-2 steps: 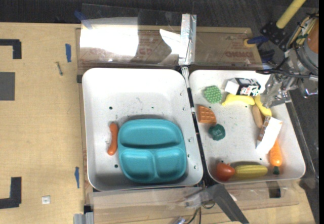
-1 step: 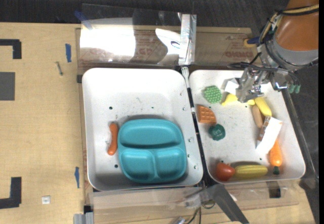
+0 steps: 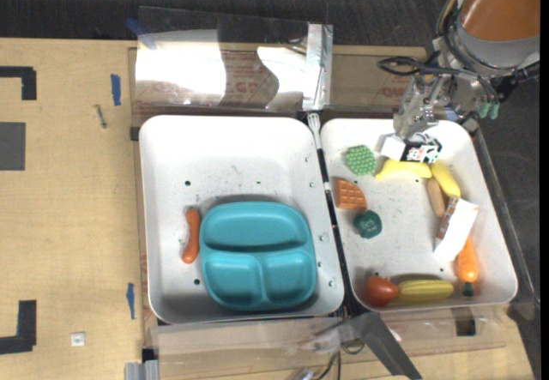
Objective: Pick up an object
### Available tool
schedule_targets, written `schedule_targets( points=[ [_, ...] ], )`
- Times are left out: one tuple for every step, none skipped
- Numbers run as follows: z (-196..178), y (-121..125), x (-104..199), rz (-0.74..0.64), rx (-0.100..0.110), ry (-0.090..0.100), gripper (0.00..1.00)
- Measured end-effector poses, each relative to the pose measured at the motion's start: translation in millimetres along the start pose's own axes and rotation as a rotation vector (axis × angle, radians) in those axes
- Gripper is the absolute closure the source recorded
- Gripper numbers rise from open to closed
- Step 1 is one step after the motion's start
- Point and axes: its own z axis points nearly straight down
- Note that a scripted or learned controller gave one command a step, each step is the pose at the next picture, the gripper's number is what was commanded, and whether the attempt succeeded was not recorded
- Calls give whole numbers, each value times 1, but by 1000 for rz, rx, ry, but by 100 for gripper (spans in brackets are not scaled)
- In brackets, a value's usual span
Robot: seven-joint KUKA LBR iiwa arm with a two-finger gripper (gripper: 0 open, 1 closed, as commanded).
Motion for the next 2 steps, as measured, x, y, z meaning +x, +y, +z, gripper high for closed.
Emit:
schedule_targets(
  points=[
    [-10, 0, -2, 0, 0, -7, 100],
    [-20, 0, -4, 1, 0, -16, 100]
  ],
)
